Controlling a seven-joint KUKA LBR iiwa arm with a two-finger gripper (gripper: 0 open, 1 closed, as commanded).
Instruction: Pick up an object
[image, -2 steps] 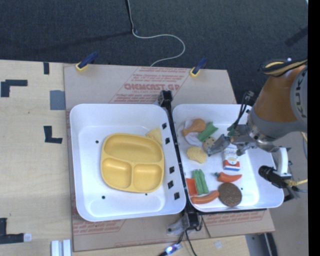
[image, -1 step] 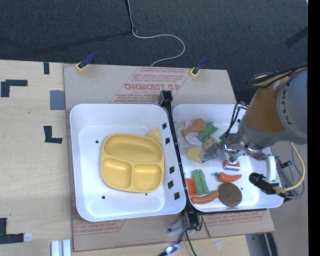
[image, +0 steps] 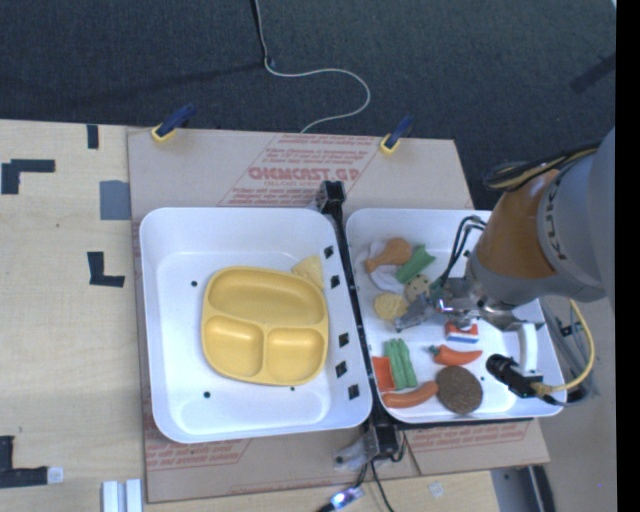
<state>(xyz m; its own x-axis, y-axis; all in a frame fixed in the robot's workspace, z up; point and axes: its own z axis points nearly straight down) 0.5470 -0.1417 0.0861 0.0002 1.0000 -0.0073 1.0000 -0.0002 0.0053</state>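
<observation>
Bins sit side by side on a cardboard sheet (image: 300, 170) laid over the table (image: 60, 330), both shallow, white and smooth-walled with rounded corners. Left bin (image: 165, 300) carries a yellow plastic tray (image: 265, 325), glossy, rounded, split into three compartments; a small pale yellow wedge (image: 310, 268) lies just beside the tray's upper right edge. Right bin (image: 520, 405) holds a scatter of toy food: a tan drumstick shape (image: 388, 254) and a green leafy piece (image: 414, 265) near the top, a pale yellow lump (image: 388, 305) below them, a green ribbed bean-like piece (image: 401, 363) next to a small orange strip (image: 382, 373), a long orange sausage shape (image: 410, 396) along the bottom, a flat brown disc (image: 459, 390) with a rough face touching the sausage's end, and a red-orange chili shape (image: 458, 354) above the disc. Arm is grey and cylindrical with an orange band (image: 515, 235), reaching in from the right. Hand (image: 425, 308) is low among the items in the middle of the right bin, metal and dark; whether it is released or clenched cannot be told, and no item is clearly seen in it. Blue and yellow clamps (image: 172, 122) pin the cardboard's top corners.
</observation>
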